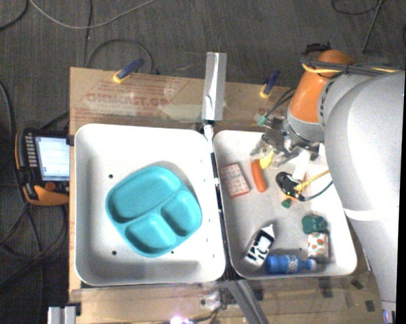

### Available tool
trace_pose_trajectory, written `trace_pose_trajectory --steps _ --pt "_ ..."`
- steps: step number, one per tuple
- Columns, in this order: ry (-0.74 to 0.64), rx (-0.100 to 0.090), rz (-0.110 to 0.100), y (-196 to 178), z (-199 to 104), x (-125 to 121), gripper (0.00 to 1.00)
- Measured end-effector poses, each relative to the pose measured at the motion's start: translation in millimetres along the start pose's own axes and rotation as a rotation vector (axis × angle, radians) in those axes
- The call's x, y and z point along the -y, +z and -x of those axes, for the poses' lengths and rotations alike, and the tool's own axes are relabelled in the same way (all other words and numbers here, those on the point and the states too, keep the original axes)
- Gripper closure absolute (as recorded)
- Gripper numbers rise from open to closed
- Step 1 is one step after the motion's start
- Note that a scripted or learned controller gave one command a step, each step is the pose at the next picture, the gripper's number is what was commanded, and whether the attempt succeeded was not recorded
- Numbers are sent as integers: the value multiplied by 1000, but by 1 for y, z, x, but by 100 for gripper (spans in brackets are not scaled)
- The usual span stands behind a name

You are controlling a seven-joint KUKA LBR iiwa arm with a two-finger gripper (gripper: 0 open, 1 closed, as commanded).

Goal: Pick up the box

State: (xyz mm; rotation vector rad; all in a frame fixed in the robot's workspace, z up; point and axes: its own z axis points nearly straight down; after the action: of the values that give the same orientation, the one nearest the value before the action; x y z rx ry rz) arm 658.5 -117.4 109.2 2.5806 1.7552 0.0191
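Box [234, 179] lies flat in the right bin [346, 265], against its left wall beside the carrot [259, 175] — a descent could snag the carrot instead. End effector [276, 144] hovers near the bin's far edge, up-right of the box — its opening cannot be told

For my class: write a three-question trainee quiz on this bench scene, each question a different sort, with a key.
1. True or false: the blue divided tray lies in the left bin.
2. Which lies nearest the box? A) blue bottle B) orange carrot C) small can
3. Fill in: the gripper hangs over the ___ bin.

Key: 1 true; 2 B; 3 right.
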Motion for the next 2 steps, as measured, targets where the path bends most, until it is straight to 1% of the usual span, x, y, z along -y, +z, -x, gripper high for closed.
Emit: trace_pose_trajectory --steps 1,2 --pt "0 2 -7 4 0 2 0" --pt "60 1 -12 17 13 66 0"
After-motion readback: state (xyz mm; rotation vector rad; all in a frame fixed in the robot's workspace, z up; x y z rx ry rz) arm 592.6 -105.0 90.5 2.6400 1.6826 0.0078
